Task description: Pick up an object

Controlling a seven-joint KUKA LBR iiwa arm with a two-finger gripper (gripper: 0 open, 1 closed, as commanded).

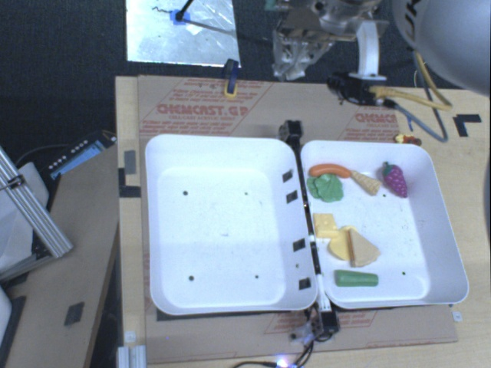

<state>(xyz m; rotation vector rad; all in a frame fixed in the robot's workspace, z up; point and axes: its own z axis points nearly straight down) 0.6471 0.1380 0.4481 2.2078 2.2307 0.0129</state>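
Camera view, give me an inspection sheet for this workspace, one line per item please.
Surface: bench bears the left bin and the right bin, side by side.
Job's things: in the right bin, carrot, green leafy piece, cone, purple grapes, yellow cheese pieces, green pod.
Clutter: yellow clamp at the bench's far edge.
Grippers: gripper raised beyond the bins, carrying nothing.
Cables: yellow and grey leads behind the right bin.
Surroundings: shiny sheet on dark floor; metal frame at left.
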